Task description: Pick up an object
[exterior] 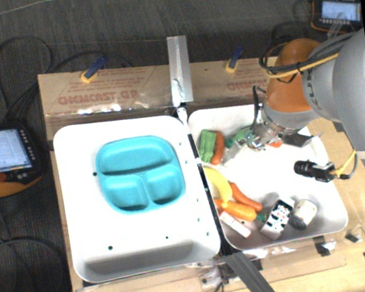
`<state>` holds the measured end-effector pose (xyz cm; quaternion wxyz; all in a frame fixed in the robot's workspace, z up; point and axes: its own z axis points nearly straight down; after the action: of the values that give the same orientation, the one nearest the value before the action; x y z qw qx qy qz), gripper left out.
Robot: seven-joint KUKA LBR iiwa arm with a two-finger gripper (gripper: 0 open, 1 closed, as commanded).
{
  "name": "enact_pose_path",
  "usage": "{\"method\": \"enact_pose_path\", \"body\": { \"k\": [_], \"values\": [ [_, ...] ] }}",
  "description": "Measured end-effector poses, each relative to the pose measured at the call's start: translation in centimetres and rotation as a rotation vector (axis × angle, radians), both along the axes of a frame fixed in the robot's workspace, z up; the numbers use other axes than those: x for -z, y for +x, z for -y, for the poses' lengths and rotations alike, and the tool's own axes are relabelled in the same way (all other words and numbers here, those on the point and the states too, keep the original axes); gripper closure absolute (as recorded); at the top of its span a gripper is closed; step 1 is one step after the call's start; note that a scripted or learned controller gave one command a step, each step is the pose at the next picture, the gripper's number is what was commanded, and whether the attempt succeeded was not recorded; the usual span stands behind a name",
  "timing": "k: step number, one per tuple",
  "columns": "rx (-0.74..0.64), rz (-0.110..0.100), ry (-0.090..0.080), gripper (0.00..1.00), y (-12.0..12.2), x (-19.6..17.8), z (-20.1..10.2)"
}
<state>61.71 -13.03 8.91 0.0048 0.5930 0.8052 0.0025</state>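
Toys are crowded along the right bin's (335,218) left and near edges; its centre is bare. The claw (256,140) is lowered at the far edge; its grip cannot be told.

The arm (355,86) is running off the frame's right edge, and its orange band is covering the right bin's (332,222) upper right corner. The gripper (256,140) is blurring into small items beneath it, too indistinct to identify.

Toy vegetables (235,202) along right bin's (326,223) left side.
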Motion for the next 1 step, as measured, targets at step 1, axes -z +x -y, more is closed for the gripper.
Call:
{"method": "enact_pose_path", "body": {
  "k": [1],
  "values": [
    [0.001, 0.004, 0.000, 1.00, 0.12, -1.07, 0.00]
  ]
}}
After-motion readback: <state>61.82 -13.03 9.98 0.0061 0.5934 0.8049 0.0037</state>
